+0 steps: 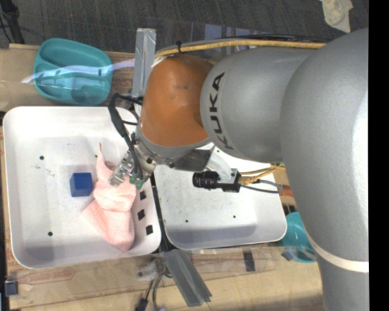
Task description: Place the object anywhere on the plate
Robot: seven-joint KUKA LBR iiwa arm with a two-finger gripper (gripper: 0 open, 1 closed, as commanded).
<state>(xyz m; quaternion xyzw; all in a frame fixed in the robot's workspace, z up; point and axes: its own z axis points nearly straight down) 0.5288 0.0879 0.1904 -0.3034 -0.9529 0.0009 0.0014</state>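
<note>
A small blue cube (pixel 81 184) lies on the floor of the left bin (pixel 26 173), left of centre. Beside it on the right, a crumpled pink cloth (pixel 113 203) stretches from the bin's middle down toward its front right corner. My gripper (pixel 125 172) hangs from the orange wrist band right at the cloth's upper right edge, touching or nearly touching it. The cube sits about a hand's width to the left of the gripper. The bulky arm hides most of the bench's right side.
The right bin (pixel 214 222) shows its white floor below the arm, with a black cable plug (pixel 211 181) hanging over it. A teal plastic scoop (pixel 71 70) rests on the bench behind the left bin. The divider between the bins (pixel 152 206) runs just right of the cloth.
</note>
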